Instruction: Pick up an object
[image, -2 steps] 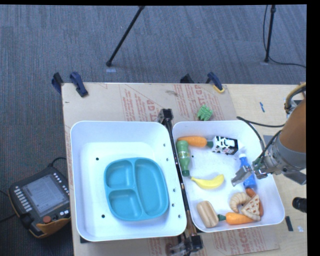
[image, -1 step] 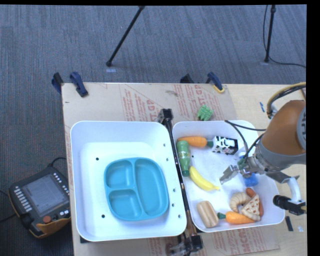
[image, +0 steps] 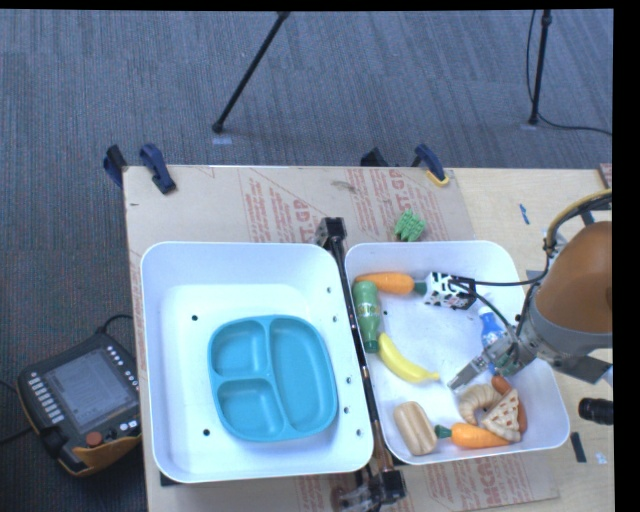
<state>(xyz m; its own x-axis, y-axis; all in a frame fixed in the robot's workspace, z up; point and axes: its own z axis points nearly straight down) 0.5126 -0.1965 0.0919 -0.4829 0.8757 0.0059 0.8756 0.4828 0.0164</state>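
Two white bins, toy food heaped in the right one (image: 500, 262) so the arm can reach it.
The gripper (image: 468, 377) hangs low with fingers spread, pinching nothing, just beside a glossy curved banana (image: 404, 361) and a ridged croissant (image: 476, 401). Smooth plastic carrots (image: 388, 284), a green bottle (image: 366, 312) and a bread roll (image: 413, 428) lie nearby. The left bin (image: 180, 270) holds a blue divided plate (image: 272, 378), likely for sorting.
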